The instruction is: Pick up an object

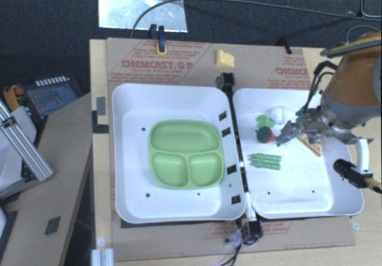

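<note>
Two shallow white bins sit side by side on a bench, seen from above at a slant. The left bin holds a pale green divided plate with three compartments, lying flat near its middle. The right bin holds a cluster of small things in its upper half: a white ball-like lump, a small green piece just beside it, and a dark teal and orange piece below those. A bundle of green bean-like sticks lies a little lower, well apart from the bin walls, its long axis running roughly left to right. A tan wedge pokes out beneath the arm. The grey and orange arm reaches in from the right, its gripper low over the bin, just right of the teal and orange piece. Whether its jaws are open or closed cannot be told, and nothing is visibly held.
</note>
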Robot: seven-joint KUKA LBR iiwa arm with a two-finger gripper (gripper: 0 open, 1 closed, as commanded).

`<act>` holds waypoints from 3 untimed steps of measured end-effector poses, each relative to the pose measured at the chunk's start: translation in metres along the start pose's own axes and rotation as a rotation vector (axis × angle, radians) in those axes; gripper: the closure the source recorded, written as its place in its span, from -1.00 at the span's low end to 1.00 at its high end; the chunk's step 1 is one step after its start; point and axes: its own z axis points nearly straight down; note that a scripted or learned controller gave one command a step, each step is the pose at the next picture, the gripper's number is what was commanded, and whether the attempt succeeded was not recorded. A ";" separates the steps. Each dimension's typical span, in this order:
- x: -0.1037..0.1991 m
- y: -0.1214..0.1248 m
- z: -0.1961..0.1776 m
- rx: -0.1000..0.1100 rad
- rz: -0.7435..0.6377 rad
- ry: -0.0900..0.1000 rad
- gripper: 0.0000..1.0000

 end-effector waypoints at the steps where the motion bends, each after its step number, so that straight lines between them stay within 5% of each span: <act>1: 0.000 0.003 -0.007 -0.013 -0.003 -0.002 -1.00; 3: -0.009 0.009 0.099 -0.019 0.001 -0.003 -1.00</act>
